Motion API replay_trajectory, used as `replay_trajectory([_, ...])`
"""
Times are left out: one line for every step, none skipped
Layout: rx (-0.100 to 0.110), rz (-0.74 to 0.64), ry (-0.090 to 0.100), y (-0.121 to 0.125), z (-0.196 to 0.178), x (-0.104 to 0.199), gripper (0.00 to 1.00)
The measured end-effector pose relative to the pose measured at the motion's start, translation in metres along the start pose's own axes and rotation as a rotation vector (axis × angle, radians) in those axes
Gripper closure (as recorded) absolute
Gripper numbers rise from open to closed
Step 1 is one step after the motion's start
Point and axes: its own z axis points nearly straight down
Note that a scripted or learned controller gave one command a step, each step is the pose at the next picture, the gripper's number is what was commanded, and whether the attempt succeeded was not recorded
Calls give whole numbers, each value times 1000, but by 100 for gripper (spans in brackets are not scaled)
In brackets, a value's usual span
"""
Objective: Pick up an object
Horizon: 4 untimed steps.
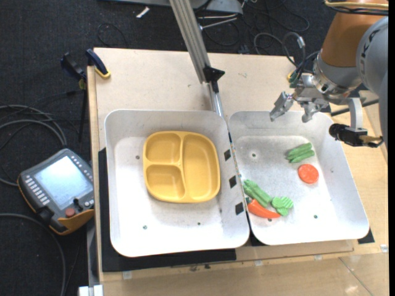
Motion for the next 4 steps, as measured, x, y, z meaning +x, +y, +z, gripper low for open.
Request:
replay_trajectory([0,0,0,0,0,0,0])
replay_trajectory([6,0,1,-5,56,10,0])
replay_trajectory([6,1,1,-7,110,11,0])
replay_trajectory([-2,0,-1,-4,95,10,100])
